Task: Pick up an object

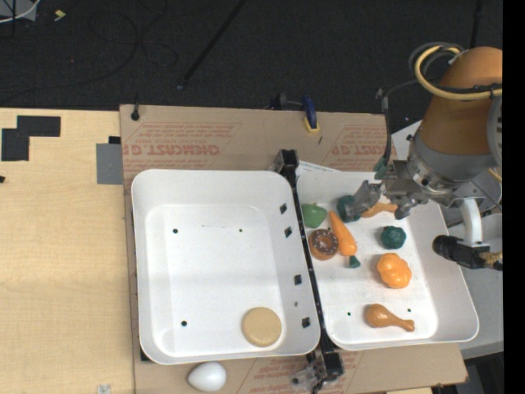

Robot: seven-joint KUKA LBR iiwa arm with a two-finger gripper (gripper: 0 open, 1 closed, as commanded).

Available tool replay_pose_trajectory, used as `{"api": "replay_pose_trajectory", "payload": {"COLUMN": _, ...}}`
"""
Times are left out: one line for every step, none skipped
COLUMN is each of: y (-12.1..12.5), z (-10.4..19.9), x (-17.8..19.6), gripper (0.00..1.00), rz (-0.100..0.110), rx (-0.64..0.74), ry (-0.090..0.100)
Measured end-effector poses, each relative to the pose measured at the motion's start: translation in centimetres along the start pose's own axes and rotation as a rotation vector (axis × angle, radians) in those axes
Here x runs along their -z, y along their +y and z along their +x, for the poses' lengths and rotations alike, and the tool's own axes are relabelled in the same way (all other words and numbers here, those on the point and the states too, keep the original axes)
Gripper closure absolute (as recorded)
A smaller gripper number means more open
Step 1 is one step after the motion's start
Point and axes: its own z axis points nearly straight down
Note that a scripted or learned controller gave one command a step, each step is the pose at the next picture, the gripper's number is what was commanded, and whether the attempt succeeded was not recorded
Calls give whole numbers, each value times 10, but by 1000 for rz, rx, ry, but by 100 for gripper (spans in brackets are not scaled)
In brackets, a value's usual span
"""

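We cannot make out the small tan piece (384, 209) just beside the claw (381, 199), since the arm (459, 130) covers part of it, and the arm hides the far right corner of the right bin (459, 318). We cannot tell how far the claw is spread, nor whether it touches anything. It hangs over the far part of the right bin. Taking the carrot (342, 233) as our landmark: the claw sits just beyond it to the right, the green piece (313, 215) and doughnut (323, 243) lie just left, the dark green lump (394, 236) to its right, the orange pumpkin (394, 271) and drumstick (387, 318) nearer us. A round biscuit (262, 327) lies in the left bin (164, 220), and a white egg (206, 377) on the table (57, 261).
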Motion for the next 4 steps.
{"api": "replay_pose_trajectory", "payload": {"y": 43, "z": 8, "x": -157, "gripper": 0, "rz": 5, "rx": 4, "ry": 1}}
{"api": "replay_pose_trajectory", "payload": {"y": 43, "z": 6, "x": -139, "gripper": 100, "rz": 1, "rx": -2, "ry": 0}}
{"api": "replay_pose_trajectory", "payload": {"y": 68, "z": 6, "x": -119, "gripper": 100, "rz": -5, "rx": 1, "ry": -1}}
{"api": "replay_pose_trajectory", "payload": {"y": 56, "z": 57, "x": -57, "gripper": 100, "rz": -5, "rx": 3, "ry": 0}}
